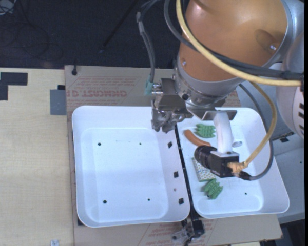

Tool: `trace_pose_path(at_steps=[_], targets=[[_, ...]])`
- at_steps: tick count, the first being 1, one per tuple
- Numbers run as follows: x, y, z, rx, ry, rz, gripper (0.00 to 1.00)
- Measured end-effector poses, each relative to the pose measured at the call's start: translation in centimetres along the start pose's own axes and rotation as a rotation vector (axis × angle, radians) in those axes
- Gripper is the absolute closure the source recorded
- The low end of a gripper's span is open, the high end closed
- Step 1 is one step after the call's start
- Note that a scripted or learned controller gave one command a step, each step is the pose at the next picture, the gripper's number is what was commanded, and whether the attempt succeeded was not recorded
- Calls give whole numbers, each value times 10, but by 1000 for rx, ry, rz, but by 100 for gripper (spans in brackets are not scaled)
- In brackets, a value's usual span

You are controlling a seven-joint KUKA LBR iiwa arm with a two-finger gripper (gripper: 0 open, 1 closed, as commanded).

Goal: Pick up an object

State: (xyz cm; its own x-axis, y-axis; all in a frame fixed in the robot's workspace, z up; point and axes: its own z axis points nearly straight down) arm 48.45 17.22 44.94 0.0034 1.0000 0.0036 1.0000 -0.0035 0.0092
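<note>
**Arm hangs over the seam between two white bins**

Nearest the camera, the front lip of the right bin (pixel 277 209) and the left bin (pixel 92 209) rest on a brown cardboard sheet (pixel 118 83) laid over the pale wooden table (pixel 25 158). Just inside the right bin lies a small green leafy piece (pixel 213 189). Behind it, touching or nearly so, sits a flat dotted square pad (pixel 201 170), partly hidden under a black cylindrical fitting (pixel 214 160) that hangs from the arm, with a yellow cable (pixel 256 147) curling out of it. Further back in the same bin an orange sausage-shaped piece (pixel 195 137) lies at a slant, and just beyond it a second green piece (pixel 205 131).

The claw (pixel 163 124) hangs above the back part of the divide where the two bins meet, well apart from every object in the right bin. Its dark tips are bunched in shadow, so I cannot tell whether they are spread or closed; nothing shows between them.

Farthest back, the orange band (pixel 231 29) and the grey arm (pixel 292 19) loom over the scene.
</note>
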Motion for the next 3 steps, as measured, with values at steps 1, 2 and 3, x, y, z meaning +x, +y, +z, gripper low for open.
trace_pose_path(at_steps=[1, 2, 3], targets=[[21, 33, -44, 7, -3, -7, 100], [-34, 51, -90, 8, -5, 1, 100], [-10, 36, 123, 31, -10, -2, 100]])
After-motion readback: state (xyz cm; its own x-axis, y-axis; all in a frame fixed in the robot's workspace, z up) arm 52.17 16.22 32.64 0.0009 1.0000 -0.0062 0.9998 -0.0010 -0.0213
